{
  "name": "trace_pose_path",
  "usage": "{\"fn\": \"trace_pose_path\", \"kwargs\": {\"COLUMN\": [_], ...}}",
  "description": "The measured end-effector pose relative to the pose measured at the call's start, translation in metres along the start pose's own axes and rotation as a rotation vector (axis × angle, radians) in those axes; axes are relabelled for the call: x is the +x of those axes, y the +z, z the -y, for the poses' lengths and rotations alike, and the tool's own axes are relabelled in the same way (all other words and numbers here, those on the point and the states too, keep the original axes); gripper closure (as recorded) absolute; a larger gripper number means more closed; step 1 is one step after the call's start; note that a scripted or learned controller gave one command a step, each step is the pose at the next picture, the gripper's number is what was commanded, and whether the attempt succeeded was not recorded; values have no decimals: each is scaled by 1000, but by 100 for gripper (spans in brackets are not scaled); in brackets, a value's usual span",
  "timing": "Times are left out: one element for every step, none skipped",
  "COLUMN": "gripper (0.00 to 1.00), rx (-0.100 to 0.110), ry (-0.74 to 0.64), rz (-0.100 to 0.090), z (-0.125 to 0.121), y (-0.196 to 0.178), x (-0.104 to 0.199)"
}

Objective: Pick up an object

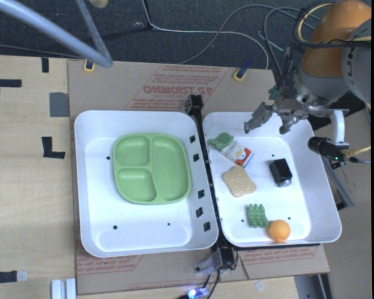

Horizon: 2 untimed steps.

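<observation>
- Overhead, the camera view shows the gripper above the far edge of the right bin, fingers spread apart with nothing between them
- Candidates all lie in that bin: a green scrap touching a small carton, a tan slice just below them, a black block apart to the right, a green piece beside an orange at the near edge
- The left bin bears a green tray, well apart from the arm
- Judging from this, the step in hand is choosing and approaching; the black block looks the best target, standing clear of neighbours
- Centre the open fingers over it, align across its short side, descend straight, and close only when low, keeping clear of the bin wall
</observation>
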<state>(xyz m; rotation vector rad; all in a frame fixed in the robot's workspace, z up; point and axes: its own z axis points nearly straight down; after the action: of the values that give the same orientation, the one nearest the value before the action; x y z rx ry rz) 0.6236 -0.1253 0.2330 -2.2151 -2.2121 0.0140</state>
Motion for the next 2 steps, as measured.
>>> {"fn": "trace_pose_path", "kwargs": {"gripper": [0,0], "rx": [-13,-7], "ry": [-3,-2], "rz": [2,2], "z": [-2,4], "y": [-8,54], "x": [0,5]}}
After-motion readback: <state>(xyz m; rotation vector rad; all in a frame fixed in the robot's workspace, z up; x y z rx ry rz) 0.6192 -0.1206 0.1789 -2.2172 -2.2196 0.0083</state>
